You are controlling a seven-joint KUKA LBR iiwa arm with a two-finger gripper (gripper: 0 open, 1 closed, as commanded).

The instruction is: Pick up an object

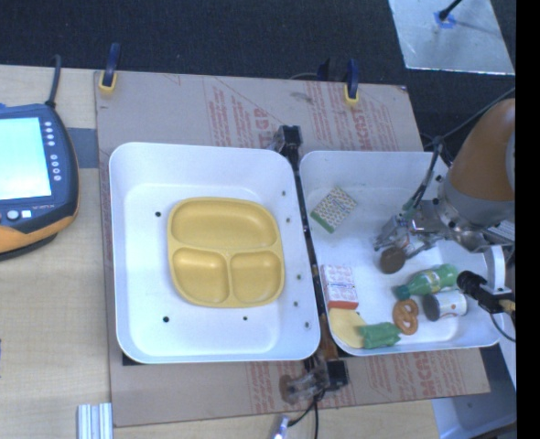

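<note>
A wooden bench (41, 337) is covered by a brown cardboard sheet (243, 108) (held at its far edge by two clamps (110, 71)). Two white bins (133, 245) are set side by side on the sheet, and a teach pendant (18, 176) is laid at the left.

Single fixed camera up above the bench, tilted down at a slant so the far edge sits at the top of frame. It's far enough back to catch both white bins side by side, the left bin (142, 245) and the right bin (371, 176), plus dark floor beyond. The arm (480, 167) pokes in from the right side.
</note>
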